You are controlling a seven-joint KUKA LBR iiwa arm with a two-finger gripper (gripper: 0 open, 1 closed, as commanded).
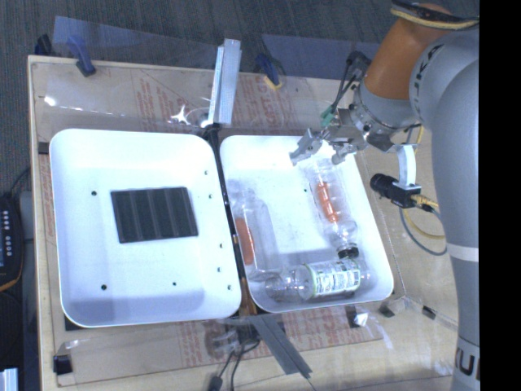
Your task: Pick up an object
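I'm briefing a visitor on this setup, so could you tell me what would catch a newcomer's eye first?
First, the grey arm with its orange band reaching in from the right, its gripper over the far edge of the right bin. Next, the clear bottles lying in that bin: one with a label along the near wall, two others with orange inside. The left bin shows a dark ribbed panel.

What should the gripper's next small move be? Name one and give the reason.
Probably lower straight down. The gripper hangs over the far end of the right bin, just above the top of the clear bottle with an orange core, and nothing shows between its fingers. That bottle looks like the nearest thing to grasp.
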